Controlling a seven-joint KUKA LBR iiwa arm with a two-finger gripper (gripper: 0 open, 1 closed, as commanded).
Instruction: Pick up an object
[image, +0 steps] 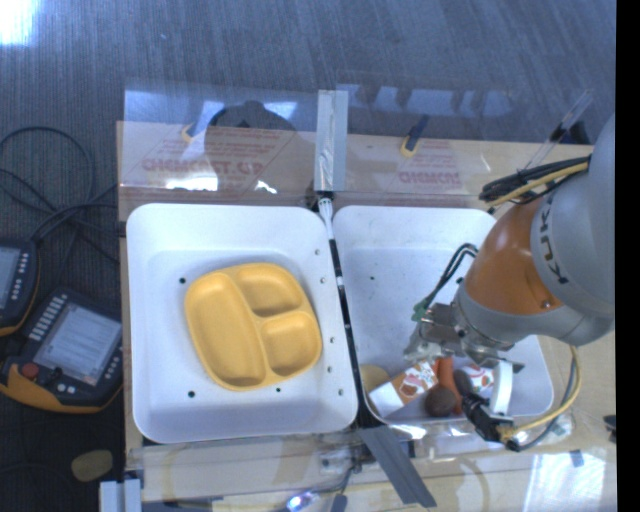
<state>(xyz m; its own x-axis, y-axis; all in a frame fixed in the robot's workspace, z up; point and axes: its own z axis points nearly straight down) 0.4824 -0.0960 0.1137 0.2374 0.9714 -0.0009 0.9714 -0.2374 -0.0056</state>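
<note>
Hovering gripper (452, 378) over right bin (385, 260); items beneath

On my feed, a yellow three-compartment plastic tray (253, 325) lies tilted in the left shallow white bin (160, 240). Two handheld control pendants (60, 350) with black cables (50, 190) sit on the dark floor at far left.
</note>
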